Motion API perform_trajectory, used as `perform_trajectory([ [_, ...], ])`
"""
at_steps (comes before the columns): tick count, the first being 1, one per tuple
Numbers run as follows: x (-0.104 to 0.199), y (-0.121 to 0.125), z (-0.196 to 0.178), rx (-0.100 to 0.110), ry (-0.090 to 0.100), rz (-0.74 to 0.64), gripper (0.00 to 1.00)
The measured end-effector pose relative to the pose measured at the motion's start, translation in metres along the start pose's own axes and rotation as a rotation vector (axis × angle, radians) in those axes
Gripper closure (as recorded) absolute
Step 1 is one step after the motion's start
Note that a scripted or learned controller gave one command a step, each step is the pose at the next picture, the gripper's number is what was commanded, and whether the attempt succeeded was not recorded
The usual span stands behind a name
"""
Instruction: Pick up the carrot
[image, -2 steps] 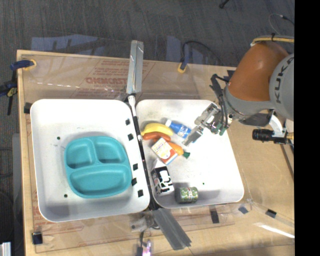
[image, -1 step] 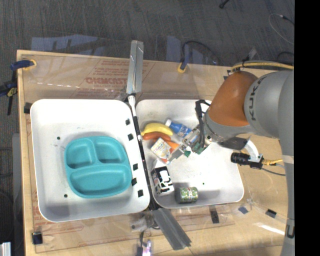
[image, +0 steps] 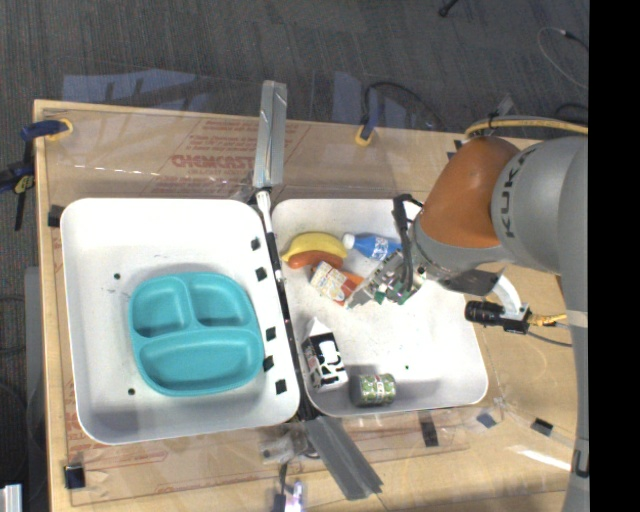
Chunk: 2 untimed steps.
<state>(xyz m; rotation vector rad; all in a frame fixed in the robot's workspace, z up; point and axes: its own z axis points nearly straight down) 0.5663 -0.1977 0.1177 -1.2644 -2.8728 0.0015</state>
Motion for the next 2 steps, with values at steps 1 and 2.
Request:
perform_trajectory([
  [1,0.081,0.003,-0.048,0.0,0.0,0.043,1.0],
  [2,0.078,-0.007,-0.075,-0.001,-0.003,-0.059,1.0],
])
